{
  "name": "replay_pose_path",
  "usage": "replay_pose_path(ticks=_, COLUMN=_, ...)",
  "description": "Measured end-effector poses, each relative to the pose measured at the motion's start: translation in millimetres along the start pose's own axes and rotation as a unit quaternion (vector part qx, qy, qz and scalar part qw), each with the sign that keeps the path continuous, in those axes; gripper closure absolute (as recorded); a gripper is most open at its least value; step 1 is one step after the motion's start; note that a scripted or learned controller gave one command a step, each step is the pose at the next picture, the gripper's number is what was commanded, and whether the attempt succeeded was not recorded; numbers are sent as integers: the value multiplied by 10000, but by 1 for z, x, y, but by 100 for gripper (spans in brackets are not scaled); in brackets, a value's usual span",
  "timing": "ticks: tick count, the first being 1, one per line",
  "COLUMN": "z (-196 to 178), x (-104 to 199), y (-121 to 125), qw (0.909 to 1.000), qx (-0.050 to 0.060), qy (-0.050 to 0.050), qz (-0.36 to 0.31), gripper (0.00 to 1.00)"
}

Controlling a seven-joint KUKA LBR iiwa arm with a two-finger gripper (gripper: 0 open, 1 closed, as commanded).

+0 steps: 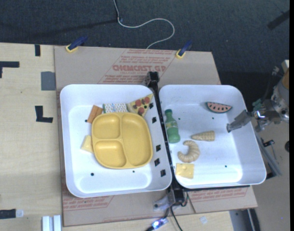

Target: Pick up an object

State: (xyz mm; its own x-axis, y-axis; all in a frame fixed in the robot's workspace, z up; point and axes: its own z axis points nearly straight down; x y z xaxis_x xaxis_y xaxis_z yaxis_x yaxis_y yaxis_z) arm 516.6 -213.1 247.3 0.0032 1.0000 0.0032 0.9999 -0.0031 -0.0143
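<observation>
**Pincer poised over right bin, nothing grasped yet**

Nearest candidates: toy watermelon slice (218, 107), just beyond and up-view of the pincer (232, 125), and a pale cone-shaped piece (204, 136), just ahead of its tip and slightly lower in view. Both lying flat and apart from their neighbours, so probably the easiest to approach. Farther out from the pincer: croissant (190, 150), then cheese wedge (185, 170), then green bottle (172, 126) on its side against the far wall of the right bin (243, 96). All loose on the white floor, seemingly scattered to offer separate targets.

Pincer itself: reaching in over the bin's near rim at a slant, above the floor, with no toy seen in it. Released or clenched: cannot tell at this angle.

Farthest away, across the divider, in the left bin (72, 129): yellow divided plate (122, 139) overlapping a pizza slice (141, 104) and other flat pieces, crowded and likely harder to lift cleanly.
</observation>
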Motion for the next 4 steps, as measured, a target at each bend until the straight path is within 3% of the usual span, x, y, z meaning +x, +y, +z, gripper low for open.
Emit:
replay_pose_path(ticks=1, z=-7, x=0, y=2, qw=10000, qx=-63, qy=-17, qz=-18, gripper=0)
replay_pose_path(ticks=4, z=157, x=-3, y=11, qw=10000, qx=-40, qy=-12, qz=-24, gripper=0)
